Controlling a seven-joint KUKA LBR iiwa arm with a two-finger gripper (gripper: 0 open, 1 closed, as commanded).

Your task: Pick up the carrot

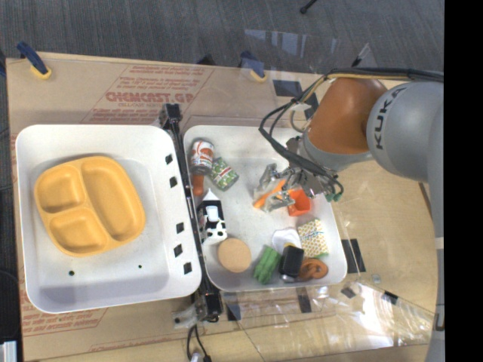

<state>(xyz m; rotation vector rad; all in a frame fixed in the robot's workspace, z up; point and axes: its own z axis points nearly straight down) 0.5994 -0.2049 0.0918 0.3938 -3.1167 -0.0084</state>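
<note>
The carrot (262,200) is a small orange piece lying on the floor of the right bin (249,138), near its middle. My gripper (276,188) is down inside that bin, right over the carrot's upper right end and touching or nearly touching it. The grey arm with its orange band (339,115) reaches in from the right and hides the bin's back right corner. I cannot tell from this view whether the carrot is gripped.
Close around the carrot are an orange-red block (300,202), a can (201,155), a green-and-white packet (223,173) and a black-and-white toy (212,222). Several more items crowd the front of the right bin. The left bin (98,281) holds a yellow divided plate (87,202).
</note>
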